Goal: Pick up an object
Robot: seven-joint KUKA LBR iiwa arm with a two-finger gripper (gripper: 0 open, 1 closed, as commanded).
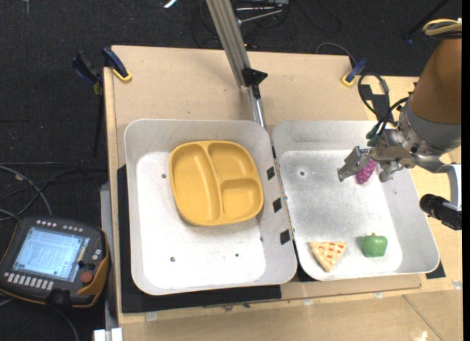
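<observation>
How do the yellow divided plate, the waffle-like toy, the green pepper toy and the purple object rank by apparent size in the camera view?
1. yellow divided plate
2. waffle-like toy
3. green pepper toy
The purple object sits between the fingers of the gripper and is partly hidden, so it stays unranked.

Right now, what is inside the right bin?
The right bin holds a waffle-patterned wedge and a green pepper near its front edge. A purple item sits between the gripper fingers; the bin floor under them is covered.

Bins: two, white and. Divided yellow plate: one. Toy waffle slice: one. Green pepper: one. Purple item: one. Clamps: three, at. Pendant: one.
</observation>
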